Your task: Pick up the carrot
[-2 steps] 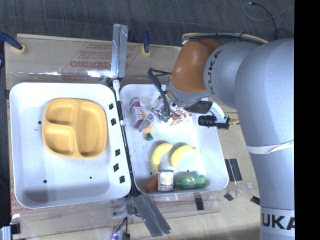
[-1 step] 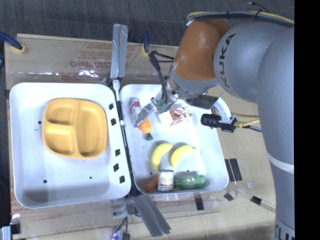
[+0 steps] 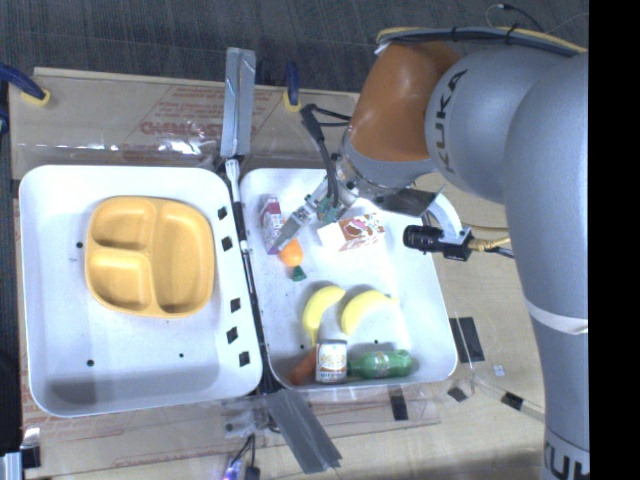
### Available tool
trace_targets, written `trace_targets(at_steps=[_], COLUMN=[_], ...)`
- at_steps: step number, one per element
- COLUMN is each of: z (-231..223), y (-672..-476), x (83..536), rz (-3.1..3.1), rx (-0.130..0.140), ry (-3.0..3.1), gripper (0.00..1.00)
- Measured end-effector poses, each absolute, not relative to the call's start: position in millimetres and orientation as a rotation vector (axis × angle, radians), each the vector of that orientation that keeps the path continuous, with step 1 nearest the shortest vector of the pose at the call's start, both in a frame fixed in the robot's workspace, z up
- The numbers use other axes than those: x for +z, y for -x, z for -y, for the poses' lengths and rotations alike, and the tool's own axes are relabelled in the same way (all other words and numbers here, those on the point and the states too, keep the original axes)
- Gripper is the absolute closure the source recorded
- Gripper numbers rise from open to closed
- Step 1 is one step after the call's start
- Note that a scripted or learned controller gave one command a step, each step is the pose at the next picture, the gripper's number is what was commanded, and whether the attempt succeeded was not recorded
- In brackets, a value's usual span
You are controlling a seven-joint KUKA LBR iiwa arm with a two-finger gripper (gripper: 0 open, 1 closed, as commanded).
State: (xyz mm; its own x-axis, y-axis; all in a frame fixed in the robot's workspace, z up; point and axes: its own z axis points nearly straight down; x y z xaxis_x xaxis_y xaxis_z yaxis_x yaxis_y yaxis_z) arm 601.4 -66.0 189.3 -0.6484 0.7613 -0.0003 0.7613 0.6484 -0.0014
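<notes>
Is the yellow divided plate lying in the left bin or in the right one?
In the left bin: the yellow plate lies flat inside its white walls.

1. The big grey robot arm point(image 3: 520, 118) carries dark letters running along its casing beside the orange band; they read "KUKA".
2. The flat brown cardboard sheet point(image 3: 180, 118) behind the white bins bears faded reddish print, too faint to read.
3. The small white carton point(image 3: 352, 230) shows red markings, illegible.
</notes>
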Motion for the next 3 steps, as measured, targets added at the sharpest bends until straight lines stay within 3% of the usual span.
trace_targets(at_steps=[1,2,3], z=[98.5,97.9,82.9], y=[-601.5,-602.3,-657.9], x=[89.1,96.9,191.0], rz=[2.802,2.805,2.814], rx=[0.002,0.004,0.001], ry=[1.417,1.41,1.396], gripper=[0.0,1.0,1.0])
